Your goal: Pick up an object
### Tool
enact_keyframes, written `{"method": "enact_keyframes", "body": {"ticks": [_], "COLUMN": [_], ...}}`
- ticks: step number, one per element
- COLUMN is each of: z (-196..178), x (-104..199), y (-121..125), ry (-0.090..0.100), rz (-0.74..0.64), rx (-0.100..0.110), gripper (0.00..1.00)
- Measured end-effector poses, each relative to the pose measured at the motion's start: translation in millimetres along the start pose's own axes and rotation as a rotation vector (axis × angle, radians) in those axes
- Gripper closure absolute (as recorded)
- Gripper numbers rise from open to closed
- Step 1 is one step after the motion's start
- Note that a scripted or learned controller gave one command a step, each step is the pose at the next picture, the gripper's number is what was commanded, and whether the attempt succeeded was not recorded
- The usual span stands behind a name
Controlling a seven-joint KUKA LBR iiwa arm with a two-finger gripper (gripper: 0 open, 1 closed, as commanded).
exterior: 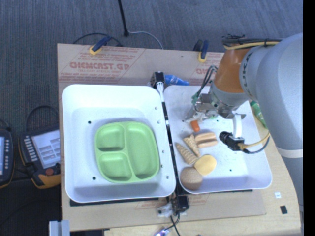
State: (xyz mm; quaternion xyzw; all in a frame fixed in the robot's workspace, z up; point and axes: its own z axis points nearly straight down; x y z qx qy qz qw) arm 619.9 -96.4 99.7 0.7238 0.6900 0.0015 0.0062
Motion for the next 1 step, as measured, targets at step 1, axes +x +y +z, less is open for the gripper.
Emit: {"method": "enact_keyframes", "body": {"ticks": [1], "z": [-141.1], "x": [23.8], "y": [-50.2], "ry": [0.005], "rz": [0.026], "rx": [0.009], "gripper": [1.00]}}
